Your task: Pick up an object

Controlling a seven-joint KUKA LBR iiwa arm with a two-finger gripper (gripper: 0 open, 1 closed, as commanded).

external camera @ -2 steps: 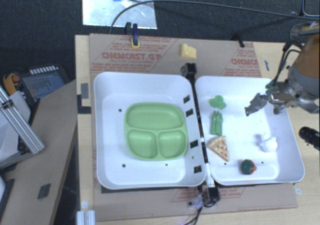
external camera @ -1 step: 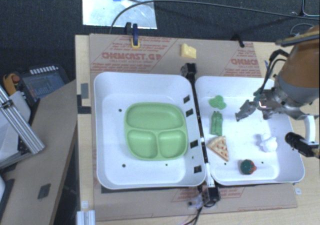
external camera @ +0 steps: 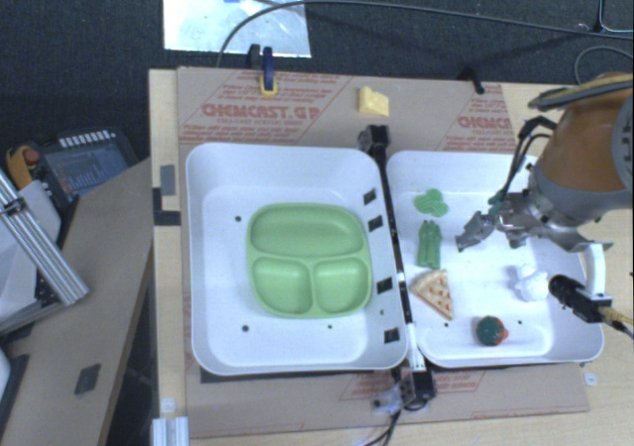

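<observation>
- Your claw hangs over the right bin; I cannot tell its state.
- The nearest object, a green bean pod, lies just left, untouched.
- Descending here, you risk closing on bare floor.
- The pizza slice lies flat, so it could slip.

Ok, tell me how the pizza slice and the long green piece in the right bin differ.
The pizza slice is a tan and orange wedge, while the long green piece is a narrow, plain green strip. The slice lies nearer the front edge of the right bin; the green piece lies further back, just behind it. The slice is wider, the green piece slimmer. Both lie flat near the bin's left wall, clear of the gripper.
</observation>
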